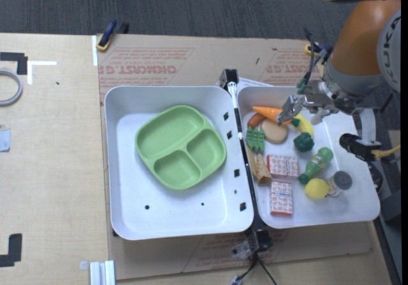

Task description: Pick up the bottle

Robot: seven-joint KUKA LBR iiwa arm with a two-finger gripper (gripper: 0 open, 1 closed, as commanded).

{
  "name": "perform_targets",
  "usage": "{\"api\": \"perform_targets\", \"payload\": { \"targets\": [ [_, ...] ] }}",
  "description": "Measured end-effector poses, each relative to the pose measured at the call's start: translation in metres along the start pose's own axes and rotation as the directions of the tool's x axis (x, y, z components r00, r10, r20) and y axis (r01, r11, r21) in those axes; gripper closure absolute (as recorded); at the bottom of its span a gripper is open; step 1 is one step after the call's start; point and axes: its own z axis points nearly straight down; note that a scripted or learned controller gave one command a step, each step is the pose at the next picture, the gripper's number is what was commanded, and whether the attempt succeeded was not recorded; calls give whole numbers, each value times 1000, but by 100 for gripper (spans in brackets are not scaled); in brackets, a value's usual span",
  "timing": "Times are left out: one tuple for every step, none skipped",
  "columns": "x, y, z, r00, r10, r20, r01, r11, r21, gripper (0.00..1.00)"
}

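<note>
One tool point(292, 109) hangs over the far part of the right bin point(357, 213), above the carrot point(268, 112), and whether its tips are apart or together I cannot tell. From it the green bottle point(318, 163) lies toward the bin's near right corner, past the broccoli point(304, 142). Its long axis slants from far right to near left, resting beside a lemon point(317, 188).

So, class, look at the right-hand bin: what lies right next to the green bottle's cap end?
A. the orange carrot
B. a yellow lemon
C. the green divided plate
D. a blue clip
B: the green bottle lies tilted in the right bin, its lower end beside the yellow lemon.
</note>
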Motion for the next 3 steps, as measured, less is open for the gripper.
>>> {"api": "perform_targets", "payload": {
  "targets": [
    [-50, -40, 114, 993, 114, 0, -114, 993, 0, 0],
    [-51, -40, 105, 993, 117, 0, -117, 993, 0, 100],
    [-71, -101, -15, 985, 174, 0, -174, 985, 0, 100]
  ]
}}
